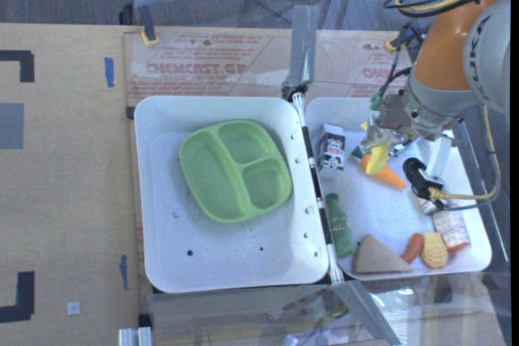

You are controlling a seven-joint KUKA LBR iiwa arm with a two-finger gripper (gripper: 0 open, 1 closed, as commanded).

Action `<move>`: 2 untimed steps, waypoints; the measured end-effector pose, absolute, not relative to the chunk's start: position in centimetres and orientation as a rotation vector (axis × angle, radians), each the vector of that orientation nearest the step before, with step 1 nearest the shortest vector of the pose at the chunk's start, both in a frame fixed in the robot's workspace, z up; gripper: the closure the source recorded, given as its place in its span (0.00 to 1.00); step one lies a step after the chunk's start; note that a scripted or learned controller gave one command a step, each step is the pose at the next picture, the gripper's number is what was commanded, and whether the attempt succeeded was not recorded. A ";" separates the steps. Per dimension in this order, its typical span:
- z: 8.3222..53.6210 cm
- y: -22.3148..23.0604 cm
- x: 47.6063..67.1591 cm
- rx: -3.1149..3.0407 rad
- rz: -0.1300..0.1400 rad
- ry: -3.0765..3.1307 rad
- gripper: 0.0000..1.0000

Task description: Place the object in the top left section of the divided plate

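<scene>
Yellow-and-orange toy food (378, 164) lies in the right bin (470, 255), directly under the gripper (379, 143), well apart from the green divided plate (235, 171) in the left bin (162, 255). Whether the gripper has hold of the toy, I cannot tell. Right of the plate stand a small carton (332, 148) and a green bottle (337, 224).

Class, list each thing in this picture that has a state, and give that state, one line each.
Green divided plate: upright in the left bin, sections bare.
Green bottle: lying on its side in the right bin.
Small carton: in the right bin.
Gripper: low over a yellow and orange toy.
</scene>
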State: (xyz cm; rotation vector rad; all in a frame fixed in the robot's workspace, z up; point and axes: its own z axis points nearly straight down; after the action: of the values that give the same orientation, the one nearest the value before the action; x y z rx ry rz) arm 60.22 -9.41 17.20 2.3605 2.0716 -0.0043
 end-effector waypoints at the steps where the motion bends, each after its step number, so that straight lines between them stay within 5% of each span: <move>1: 18.5 -0.5 64.8 2.340 0.000 2.095 1.00; 2: 19.1 6.2 65.5 2.323 0.001 2.112 1.00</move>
State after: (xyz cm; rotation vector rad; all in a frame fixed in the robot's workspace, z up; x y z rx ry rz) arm 65.54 6.22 19.14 2.3234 2.1119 0.0012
